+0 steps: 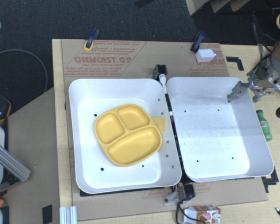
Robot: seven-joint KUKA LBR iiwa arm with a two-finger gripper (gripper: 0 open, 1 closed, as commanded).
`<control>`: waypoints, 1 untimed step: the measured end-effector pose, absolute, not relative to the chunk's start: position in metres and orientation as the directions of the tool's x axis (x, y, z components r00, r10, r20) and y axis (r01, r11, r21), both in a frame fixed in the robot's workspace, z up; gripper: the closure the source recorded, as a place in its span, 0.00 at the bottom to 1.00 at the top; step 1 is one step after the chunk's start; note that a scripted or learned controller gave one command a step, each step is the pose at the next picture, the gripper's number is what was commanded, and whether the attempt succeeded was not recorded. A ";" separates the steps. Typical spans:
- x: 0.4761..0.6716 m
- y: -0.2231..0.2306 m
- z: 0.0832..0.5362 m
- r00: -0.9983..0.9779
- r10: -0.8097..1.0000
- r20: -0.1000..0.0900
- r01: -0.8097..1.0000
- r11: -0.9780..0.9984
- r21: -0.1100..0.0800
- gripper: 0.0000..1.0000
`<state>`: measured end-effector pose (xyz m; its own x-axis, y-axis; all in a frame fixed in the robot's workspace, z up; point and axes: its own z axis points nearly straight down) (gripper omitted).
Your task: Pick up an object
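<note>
The gripper [245, 91] hangs over the far right corner of the right bin [214, 139], with one grey finger [235, 93] slanting down toward the bin floor and a second one further right near the rim. Whether the fingers are spread or closed cannot be told from this angle (they are small and partly overlap the arm's own metal). Nothing is seen between them. Above them the wrist [270, 76] runs off to the right edge of the view.

The right bin under the gripper has a bare white floor with a few small dark dots. Just outside its right rim lies a small green object [264, 124] on the bench, too small to name.

The left bin [84, 125] holds a yellow divided plate [127, 134], lying flat a little right of the bin's middle, with two small compartments on its far side and one large one nearer. A pale yellow scrap [159, 123] lies beside the plate's right edge, near the wall that the two bins share. The plate is well apart from the gripper.

Both bins sit on a brown cardboard sheet [112, 55] printed with red letters, with clamps at its far edge.
</note>
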<state>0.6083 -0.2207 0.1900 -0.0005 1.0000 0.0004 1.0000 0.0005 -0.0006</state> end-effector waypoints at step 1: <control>0.537 -0.171 0.273 -0.003 1.000 0.001 1.000 0.003 0.004 0.00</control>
